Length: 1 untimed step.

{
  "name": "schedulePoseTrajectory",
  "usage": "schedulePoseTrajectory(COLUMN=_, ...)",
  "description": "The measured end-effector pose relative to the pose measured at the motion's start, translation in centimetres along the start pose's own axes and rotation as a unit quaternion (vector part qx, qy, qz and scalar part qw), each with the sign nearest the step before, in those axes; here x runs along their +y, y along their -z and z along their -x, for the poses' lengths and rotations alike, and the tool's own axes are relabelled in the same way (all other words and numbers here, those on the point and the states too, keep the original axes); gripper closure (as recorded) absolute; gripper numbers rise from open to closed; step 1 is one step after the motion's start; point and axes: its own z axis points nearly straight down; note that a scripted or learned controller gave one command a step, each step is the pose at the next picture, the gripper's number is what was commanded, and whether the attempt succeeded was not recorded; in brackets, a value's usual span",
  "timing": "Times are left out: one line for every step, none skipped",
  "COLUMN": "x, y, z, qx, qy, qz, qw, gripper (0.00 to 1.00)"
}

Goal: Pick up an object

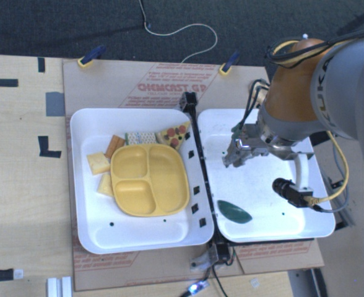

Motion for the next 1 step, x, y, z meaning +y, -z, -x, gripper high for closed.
schedulePoseTrajectory(x=0.00, y=0.21, z=0.12, qx=0.000, qy=0.000, qz=0.000, qw=1.0000, gripper=1.00)
